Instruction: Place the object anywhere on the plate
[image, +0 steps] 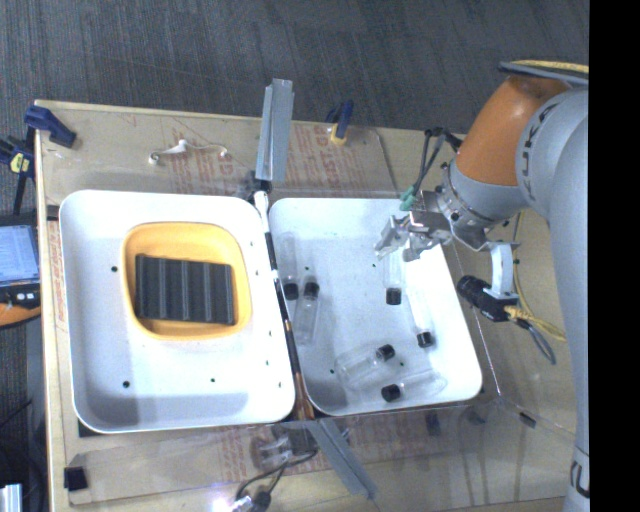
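Reaching over the right bin (455, 375), the gripper (400, 238) hangs near the bin's top right part. I cannot tell how it is set for grabbing, because it looks small and blurry from up here. Nothing can be seen held in it.

To do this step well, the arm should pick one bottle and come straight down over its middle. A see-through bottle is round and smooth, so I think it could roll or slip away. The closest one seems to be the long clear bottle (410, 300) lying just under the gripper, with a black cap (393, 296) beside it. Grabbing across its thin side looks best. Then it must lift high enough to pass the walls between the two bins.

The right bin holds several clear bottles with black caps. Two lie near the left wall (300, 300), and a bunch (385, 370) rests near the bottom. They are hard to see against the white.

The left bin (90, 390) holds the yellow plate (135, 245). A dark ridged block (185, 290) sits in the middle of the plate, touching it. The bottle should land on the plate, so it still has far to go.
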